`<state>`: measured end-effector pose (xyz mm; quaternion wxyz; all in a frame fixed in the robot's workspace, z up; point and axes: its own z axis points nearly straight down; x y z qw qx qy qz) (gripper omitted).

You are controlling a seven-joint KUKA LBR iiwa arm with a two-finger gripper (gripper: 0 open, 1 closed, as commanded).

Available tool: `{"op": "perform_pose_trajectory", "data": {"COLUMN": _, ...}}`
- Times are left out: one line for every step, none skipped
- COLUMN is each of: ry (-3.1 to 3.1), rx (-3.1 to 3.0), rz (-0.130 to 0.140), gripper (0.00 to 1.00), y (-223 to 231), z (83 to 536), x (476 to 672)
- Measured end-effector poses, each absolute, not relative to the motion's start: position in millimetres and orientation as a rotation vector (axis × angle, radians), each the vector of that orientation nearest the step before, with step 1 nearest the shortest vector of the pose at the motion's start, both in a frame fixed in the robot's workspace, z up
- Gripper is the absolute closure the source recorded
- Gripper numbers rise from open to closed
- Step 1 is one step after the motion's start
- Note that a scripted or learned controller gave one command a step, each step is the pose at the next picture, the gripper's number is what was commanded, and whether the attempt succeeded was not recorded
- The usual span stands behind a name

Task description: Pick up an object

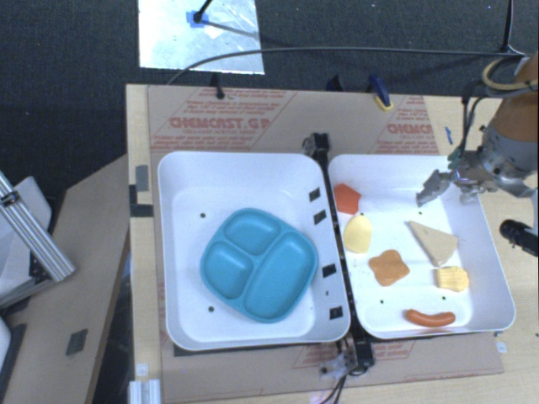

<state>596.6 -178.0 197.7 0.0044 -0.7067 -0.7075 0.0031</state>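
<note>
At five o'clock from my gripper [438,188] — jaws apart, empty — lies the cheese wedge [434,242]: light, stiff; grip its flat sides.

A bench [139,251] is covered by a brown board [253,120] with red print. Two white bins are placed on the board side by side, touching: the left bin [181,225] and the right bin [488,259].
</note>
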Motion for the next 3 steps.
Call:
{"op": "perform_pose_trajectory", "data": {"ry": -2.227, "rx": -2.218, "rz": -0.001, "gripper": 0.0, "y": -177.7, "z": 205.3, "x": 599.7}}
{"op": "perform_pose_trajectory", "data": {"ry": -2.224, "rx": -2.217, "rz": 0.001, "gripper": 0.0, "y": -170.4, "z": 146.2, "x": 596.1}}
{"op": "perform_pose_trajectory", "data": {"ry": -2.222, "rx": -2.219, "rz": 0.002, "gripper": 0.0, "y": -179.6, "z": 97.9, "x": 593.1}}
